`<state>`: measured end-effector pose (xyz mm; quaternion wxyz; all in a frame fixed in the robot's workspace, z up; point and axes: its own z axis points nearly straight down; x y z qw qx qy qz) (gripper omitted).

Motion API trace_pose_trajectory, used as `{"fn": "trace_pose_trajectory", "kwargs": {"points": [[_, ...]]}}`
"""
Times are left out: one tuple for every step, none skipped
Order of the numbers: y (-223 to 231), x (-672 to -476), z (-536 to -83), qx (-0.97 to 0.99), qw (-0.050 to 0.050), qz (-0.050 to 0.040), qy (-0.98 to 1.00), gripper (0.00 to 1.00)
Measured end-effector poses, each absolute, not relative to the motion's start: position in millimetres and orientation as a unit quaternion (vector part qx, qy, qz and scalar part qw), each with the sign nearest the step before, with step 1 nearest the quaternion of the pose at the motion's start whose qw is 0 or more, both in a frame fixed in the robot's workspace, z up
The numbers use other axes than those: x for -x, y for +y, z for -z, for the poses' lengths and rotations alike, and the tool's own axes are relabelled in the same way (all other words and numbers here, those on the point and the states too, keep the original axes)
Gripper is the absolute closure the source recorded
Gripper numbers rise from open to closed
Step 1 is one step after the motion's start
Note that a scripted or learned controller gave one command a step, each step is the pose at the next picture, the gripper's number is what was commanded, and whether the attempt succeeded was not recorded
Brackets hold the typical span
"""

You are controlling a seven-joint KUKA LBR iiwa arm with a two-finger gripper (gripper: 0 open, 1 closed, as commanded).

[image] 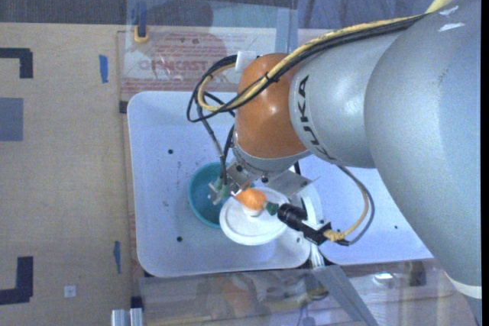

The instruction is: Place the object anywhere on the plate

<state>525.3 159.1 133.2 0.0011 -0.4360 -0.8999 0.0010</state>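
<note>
1. I am watching the arm (367, 88) reaching in from the right of the frame, its orange band (263, 107) hanging over the middle of the left bin (153, 164).
2. The gripper (243, 191) is sitting low in the frame's centre, just under the orange band, and most of it is being hidden by the wrist above it.
3. The orange object (250, 200) is showing right at the gripper's lower end, over the upper part of the white plate (248, 227).
4. I cannot tell how the gripper is set, nor whether the object is being held or is already resting on the plate.
5. The relation that matters: the object is lying directly below the gripper, not off to a side, and the plate is lying straight beneath both.
6. A teal bowl (200, 198) is touching or overlapping the plate's left edge, just left of the gripper.
7. I am judging that any coming move is a straight vertical one, with no sideways shift needed, since the plate's rim is reaching past the object on the lower side.
8. A drift to the left would be risking the bowl instead.
</note>
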Motion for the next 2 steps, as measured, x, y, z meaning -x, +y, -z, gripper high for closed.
{"fn": "trace_pose_trajectory", "kwargs": {"points": [[122.1,-574.4,-163.8,0.393,-0.001,0.0003,-0.919,1.0],[121.9,-575.0,-165.0,0.393,-0.001,0.001,-0.919,0.0]]}}
